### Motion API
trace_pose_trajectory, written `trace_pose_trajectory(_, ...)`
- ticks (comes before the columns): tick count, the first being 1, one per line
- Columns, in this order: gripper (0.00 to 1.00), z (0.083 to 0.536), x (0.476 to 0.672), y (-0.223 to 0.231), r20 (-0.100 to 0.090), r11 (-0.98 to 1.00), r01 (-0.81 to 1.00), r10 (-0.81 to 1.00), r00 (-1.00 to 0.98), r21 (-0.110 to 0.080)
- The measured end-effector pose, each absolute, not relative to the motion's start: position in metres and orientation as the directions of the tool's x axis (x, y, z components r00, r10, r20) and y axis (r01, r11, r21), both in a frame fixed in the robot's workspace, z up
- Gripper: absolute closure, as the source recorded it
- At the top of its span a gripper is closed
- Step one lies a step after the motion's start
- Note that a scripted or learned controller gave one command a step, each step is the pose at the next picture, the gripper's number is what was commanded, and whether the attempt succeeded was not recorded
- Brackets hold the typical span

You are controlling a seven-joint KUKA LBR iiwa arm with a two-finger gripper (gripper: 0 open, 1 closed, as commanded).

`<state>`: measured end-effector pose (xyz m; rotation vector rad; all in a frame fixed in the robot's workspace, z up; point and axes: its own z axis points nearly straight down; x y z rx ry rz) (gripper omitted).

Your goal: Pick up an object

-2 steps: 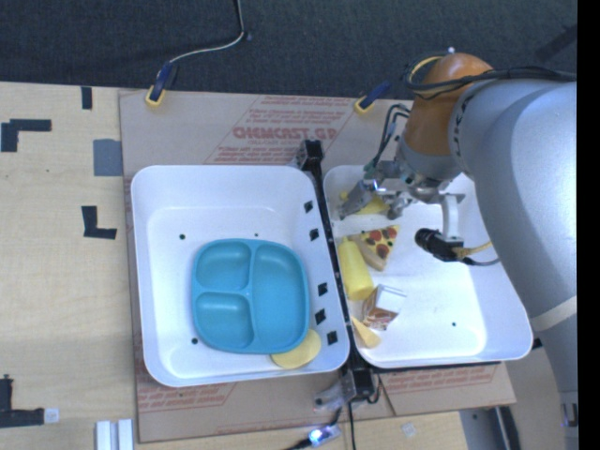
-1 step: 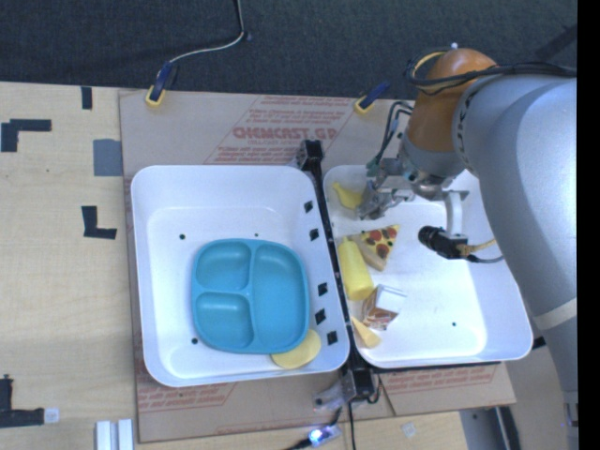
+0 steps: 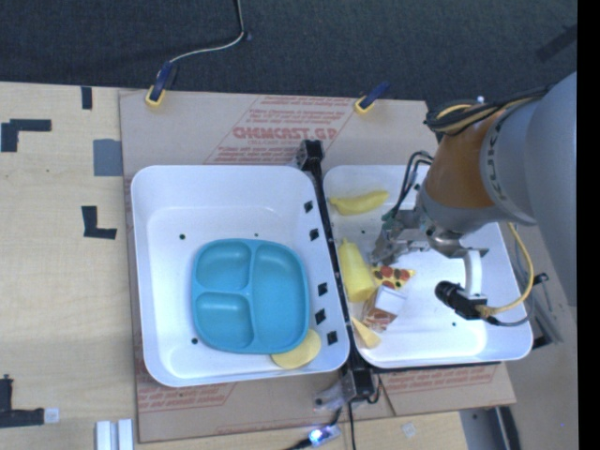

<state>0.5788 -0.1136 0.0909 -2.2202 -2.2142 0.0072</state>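
Plainly, the gripper [image 3: 386,248] hung low in the right bin [image 3: 487,345], just above a huddle of small things by the divider between the bins, and its tips were too blurred against the clutter to say whether it was spread, closed or holding anything. The likeliest target was the small red-and-orange piece [image 3: 394,275] lying right beneath it, touching a brown-and-white packet [image 3: 382,309] and just beside a long yellow block [image 3: 355,272]. Because those pieces lay packed together against the wall, a descent might have nudged one aside, pinched two at once, or closed on nothing. I counted two white bins; in the right one, a yellow banana-like piece [image 3: 359,202], the yellow block, the red-and-orange piece, the packet and a small yellow wedge [image 3: 366,335], one of each. The left bin [image 3: 155,251] held one blue divided plate [image 3: 251,294] and one yellow slice [image 3: 298,352] at the plate's lower edge.
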Motion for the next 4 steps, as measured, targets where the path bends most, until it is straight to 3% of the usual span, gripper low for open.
trace_pose_trajectory(1, 1.00, 0.085, 0.621, -0.151, 0.000, 0.001, 1.000, 1.000, -0.001, 0.001)
trace_pose_trajectory(2, 1.00, 0.087, 0.515, -0.203, -0.001, -0.007, 1.000, 1.000, 0.007, 0.000)
trace_pose_trajectory(3, 1.00, 0.305, 0.522, -0.226, -0.008, 0.001, 1.000, 1.000, -0.001, 0.017)
trace_pose_trajectory(4, 1.00, 0.202, 0.488, -0.200, 0.005, 0.000, 1.000, 1.000, 0.000, -0.012)
